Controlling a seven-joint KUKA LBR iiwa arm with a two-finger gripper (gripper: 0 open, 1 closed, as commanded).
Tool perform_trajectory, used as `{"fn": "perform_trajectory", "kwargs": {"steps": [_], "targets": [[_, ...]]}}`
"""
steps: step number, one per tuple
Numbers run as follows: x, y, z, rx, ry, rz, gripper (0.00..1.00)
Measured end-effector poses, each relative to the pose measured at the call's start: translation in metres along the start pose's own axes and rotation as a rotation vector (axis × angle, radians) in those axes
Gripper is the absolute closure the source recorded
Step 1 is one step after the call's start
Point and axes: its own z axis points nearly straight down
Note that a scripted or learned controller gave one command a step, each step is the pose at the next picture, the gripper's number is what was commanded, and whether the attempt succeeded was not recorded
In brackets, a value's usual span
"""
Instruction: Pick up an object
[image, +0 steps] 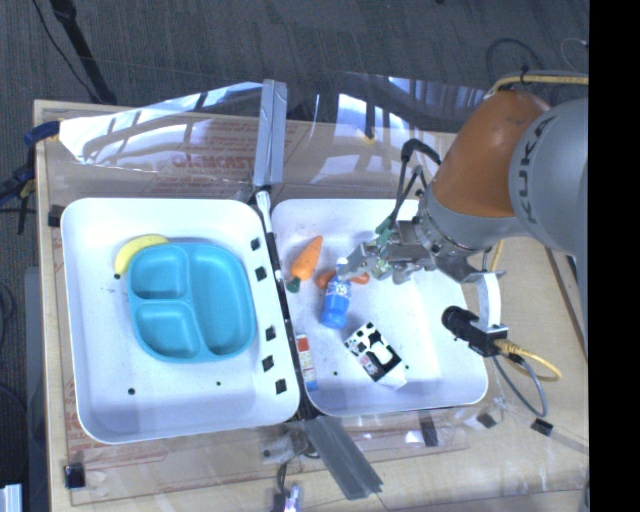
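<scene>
left bin (85, 330): holds a blue divided tray (192, 300) with a yellow banana (135, 250) tucked at its upper left edge, partly under it.
divider: a thin stick-like item (305, 362) lies along the right bin's left wall.
right bin (450, 385): an orange carrot (306, 260) lies tilted at upper left; a blue bottle (337, 300) lies just right of it; a black-and-white carton (376, 354) lies below, apart from the bottle.
gripper (368, 262): low over the right bin, just beside the bottle's cap end; finger spread cannot be told; nothing seen held.
arm (500, 170): enters from the right, orange band above the wrist.
</scene>
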Motion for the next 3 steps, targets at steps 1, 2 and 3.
{"fn": "perform_trajectory", "kwargs": {"steps": [1, 2, 3], "targets": [[0.006, 0.042, 0.140, -0.006, -0.004, 0.063, 0.00], [0.007, 0.041, 0.132, -0.002, -0.003, 0.058, 1.00], [0.014, 0.018, 0.003, -0.004, -0.001, 0.124, 1.00]]}}
